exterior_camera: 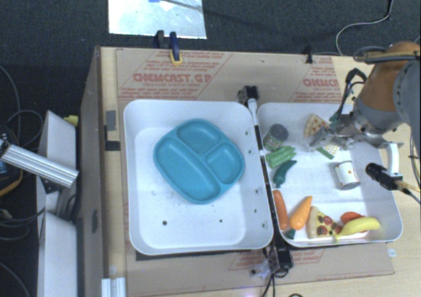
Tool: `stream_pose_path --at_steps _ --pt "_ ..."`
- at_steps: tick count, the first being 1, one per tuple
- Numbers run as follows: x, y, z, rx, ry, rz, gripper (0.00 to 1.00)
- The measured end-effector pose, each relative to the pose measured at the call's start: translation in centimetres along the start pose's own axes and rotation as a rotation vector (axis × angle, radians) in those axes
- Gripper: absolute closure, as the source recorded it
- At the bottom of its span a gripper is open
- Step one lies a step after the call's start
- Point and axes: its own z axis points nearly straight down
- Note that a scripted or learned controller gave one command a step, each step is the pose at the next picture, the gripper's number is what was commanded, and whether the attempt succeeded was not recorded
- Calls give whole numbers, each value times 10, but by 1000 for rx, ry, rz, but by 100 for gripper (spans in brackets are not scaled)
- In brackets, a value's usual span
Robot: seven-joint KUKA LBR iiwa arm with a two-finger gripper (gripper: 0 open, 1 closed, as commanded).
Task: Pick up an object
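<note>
Toward the right of the frame, the hand [331,132] is low inside the right bin [388,187], in its upper part, with the grey arm [388,95] and its orange band reaching in from the right edge. Whether the hand is open or closed cannot be told; its tip merges with the clutter beneath it. Right at the tip lie a pizza slice [315,124] to the upper left and a small green-and-white piece [327,151] just below. These look like the nearest candidates. A white cylinder [345,174] lies just below and right of the hand, on its side. Further left are a grey can [277,134] and green vegetables [281,156]; carrots [292,211], a banana [360,225] and another pizza slice [321,222] sit along the lower edge, well apart from the hand. A blue divided plate [199,159] rests in the left bin [141,223]. Nothing appears lifted yet.
</note>
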Motion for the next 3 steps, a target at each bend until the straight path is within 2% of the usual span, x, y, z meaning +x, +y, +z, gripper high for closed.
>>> stream_pose_path --at_steps 1,2,3 --pt "35 42 0 -1 1 -3 0" --pt "34 43 -12 -5 -1 -7 100" --pt "111 37 -79 -1 3 -3 100"
